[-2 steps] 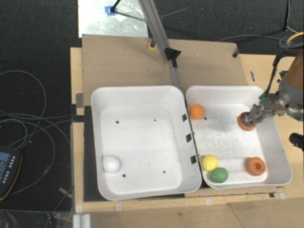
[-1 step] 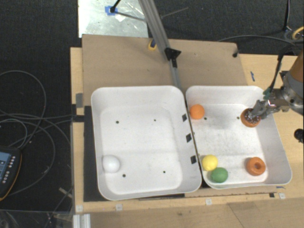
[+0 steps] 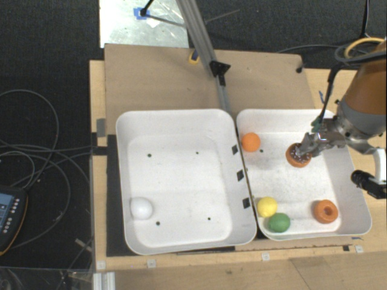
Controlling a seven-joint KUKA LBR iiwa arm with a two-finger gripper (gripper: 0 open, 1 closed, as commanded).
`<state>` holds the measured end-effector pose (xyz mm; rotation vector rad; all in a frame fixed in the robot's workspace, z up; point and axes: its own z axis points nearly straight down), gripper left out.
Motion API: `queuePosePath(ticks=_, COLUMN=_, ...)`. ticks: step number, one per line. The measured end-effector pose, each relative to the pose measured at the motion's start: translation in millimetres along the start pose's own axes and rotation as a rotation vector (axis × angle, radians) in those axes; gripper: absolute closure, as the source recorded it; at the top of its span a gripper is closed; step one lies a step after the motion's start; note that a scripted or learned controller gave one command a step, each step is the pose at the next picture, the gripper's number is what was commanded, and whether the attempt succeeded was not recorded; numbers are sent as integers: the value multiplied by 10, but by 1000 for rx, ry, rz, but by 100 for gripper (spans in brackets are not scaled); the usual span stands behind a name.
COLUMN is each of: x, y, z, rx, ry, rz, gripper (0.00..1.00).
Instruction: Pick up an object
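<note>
Brown ring: lies in the right bin, upper middle part of its floor, directly under the tip of the hand. The hand sits low over the ring's right upper edge and looks to be touching it; whether its fingers are spread or closed cannot be told, and nothing shows the ring gripped between them.

Arm: enters from the right side, orange band above the grey wrist, reaching leftward and down into the right bin.

Other contents of the right bin: an orange ball near the left wall, well apart from the ring; a yellow ball and a green ball touching each other at the lower left corner; an orange ring at the lower right, lying flat.

Left bin: holds a white ball at its lower left corner, close to the wall. Small dark spots mark the floor.

Bench: brown surface carrying both bins side by side, their inner walls touching. A grey pole slants across the upper part of the bench toward the gap between the bins. Black cables lie on the dark floor to the left.
</note>
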<state>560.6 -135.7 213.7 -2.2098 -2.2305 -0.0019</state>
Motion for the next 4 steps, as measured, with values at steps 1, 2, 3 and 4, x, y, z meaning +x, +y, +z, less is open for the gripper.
queuePosePath(ticks=1, x=508, y=-35, z=74, rx=0, ry=0, rz=-1, gripper=100)
queuePosePath(ticks=2, x=1003, y=-108, z=-66, rx=-2, ry=1, rz=-1, gripper=100)
queuePosePath(ticks=3, x=1519, y=-125, z=-191, rx=-3, ry=1, rz=-2, gripper=100)
queuePosePath(ticks=4, x=2153, y=-233, z=-174, rx=0, ry=1, rz=-3, gripper=100)
